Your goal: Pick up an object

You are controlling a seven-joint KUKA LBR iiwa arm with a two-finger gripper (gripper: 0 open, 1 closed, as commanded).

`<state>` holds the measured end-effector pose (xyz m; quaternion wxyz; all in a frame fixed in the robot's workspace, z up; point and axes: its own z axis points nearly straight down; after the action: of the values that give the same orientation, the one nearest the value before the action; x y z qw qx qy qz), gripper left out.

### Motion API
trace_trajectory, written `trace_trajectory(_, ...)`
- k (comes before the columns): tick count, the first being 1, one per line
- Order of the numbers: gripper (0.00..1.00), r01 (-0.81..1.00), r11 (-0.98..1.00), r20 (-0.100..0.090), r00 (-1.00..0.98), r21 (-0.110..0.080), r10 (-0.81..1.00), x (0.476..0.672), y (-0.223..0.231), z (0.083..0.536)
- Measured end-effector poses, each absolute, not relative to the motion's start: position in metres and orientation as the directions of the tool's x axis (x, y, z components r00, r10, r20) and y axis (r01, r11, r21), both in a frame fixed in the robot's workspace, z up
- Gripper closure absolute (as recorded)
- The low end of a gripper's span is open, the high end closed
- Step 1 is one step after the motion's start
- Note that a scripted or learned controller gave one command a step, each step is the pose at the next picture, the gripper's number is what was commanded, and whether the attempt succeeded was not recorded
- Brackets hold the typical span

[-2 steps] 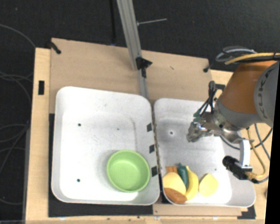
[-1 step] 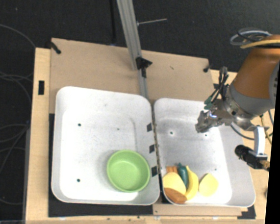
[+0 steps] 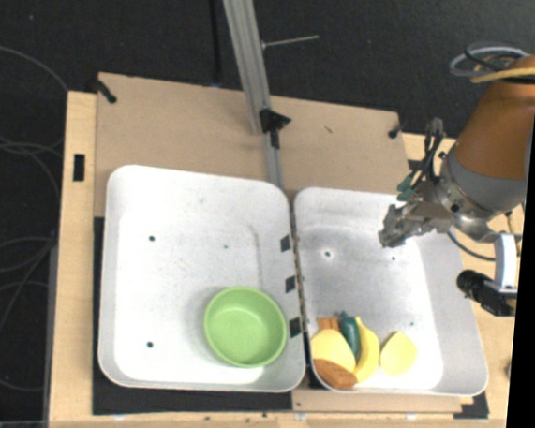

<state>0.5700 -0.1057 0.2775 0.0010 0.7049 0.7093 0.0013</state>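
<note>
Several toys [image 3: 360, 350] crowding right bin's [image 3: 430, 281] corner, overlapping, hard distinguishing; pincer [image 3: 393, 232] hovering, grip state indiscernible.

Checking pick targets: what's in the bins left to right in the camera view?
green bowl in the left bin → cluster of small yellow, orange and dark green items at the near left corner of the right bin → single yellow piece → gripper farther back, above that bin.

Both bins [image 3: 203, 202] white, faint speckle. Bowl [image 3: 245, 326] lime green. Toy pile [image 3: 348, 350]: yellow, orange-brown, one dark teal piece. Arm [image 3: 497, 127] orange over grey. Bench [image 3: 183, 116] tan.
</note>
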Motion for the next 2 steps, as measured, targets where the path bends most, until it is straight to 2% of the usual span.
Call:
trace_trajectory(1, 1.0, 1.0, 0.007, 0.0, -0.007, 0.001, 1.0, 0.569, -0.054, 0.273)
trace_trajectory(2, 1.0, 1.0, 0.006, 0.0, -0.006, 0.0, 1.0, 0.556, -0.012, 0.272)
